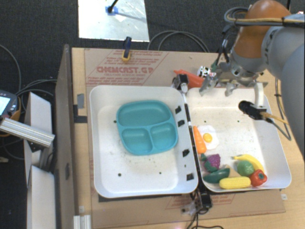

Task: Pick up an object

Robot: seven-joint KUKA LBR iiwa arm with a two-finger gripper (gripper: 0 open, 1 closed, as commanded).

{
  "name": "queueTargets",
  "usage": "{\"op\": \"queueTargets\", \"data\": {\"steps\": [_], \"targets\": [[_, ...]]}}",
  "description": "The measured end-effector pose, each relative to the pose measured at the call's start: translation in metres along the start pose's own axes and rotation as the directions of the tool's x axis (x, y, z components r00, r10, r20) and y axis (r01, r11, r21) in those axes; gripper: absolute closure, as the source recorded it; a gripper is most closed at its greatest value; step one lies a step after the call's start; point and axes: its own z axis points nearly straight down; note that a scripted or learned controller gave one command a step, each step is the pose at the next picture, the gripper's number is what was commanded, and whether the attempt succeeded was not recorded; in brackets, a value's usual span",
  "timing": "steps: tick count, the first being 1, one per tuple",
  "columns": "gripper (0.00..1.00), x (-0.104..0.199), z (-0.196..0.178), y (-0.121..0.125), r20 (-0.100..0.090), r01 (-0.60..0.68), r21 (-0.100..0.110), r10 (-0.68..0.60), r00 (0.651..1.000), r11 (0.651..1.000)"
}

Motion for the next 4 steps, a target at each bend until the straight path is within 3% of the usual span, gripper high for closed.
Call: {"op": "queueTargets", "data": {"steps": [1,2,3,4], "targets": [[0.00,-0.023,0.041,-0.001,0.000,0.000,0.003,0.000,1.000,1.000],[0.00,-0.120,-0.085,0.001,0.008,-0.005,-0.013,0.005,1.000,1.000],[0.00,-0.055,-0.004,0.000,-0.002,0.008,0.003,-0.007,1.000,1.000],[0.00,-0.020,0.088,-0.019,-0.002,0.007,0.004,-0.007,1.000,1.000]]}}
